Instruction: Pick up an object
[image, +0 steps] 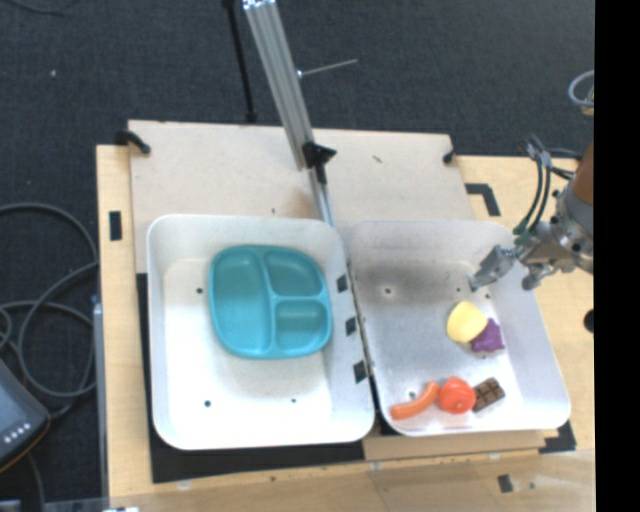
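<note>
Two white bins side by side on desk (420, 170). Left bin (170, 300): teal divided plate (270, 301). Right bin (420, 290): yellow ball (465, 322) touching purple piece (489, 338); below yellow ball, orange tomato (456, 396), carrot (413, 402), brown block (487, 393). Fingers (510, 268) spread open, gripping nothing, just above-right of yellow ball.

The claw (510, 268) is grey metal, with two slim, angular fingers; behind it sits a blocky grey wrist housing (568, 243) with paler, shiny facets; toward two o'clock from that housing a sliver of orange-brown band (587, 172) shows; thin dark-green cables (541, 190) loop up at twelve o'clock from the claw, beside a pale coiled hose (580, 90).
</note>
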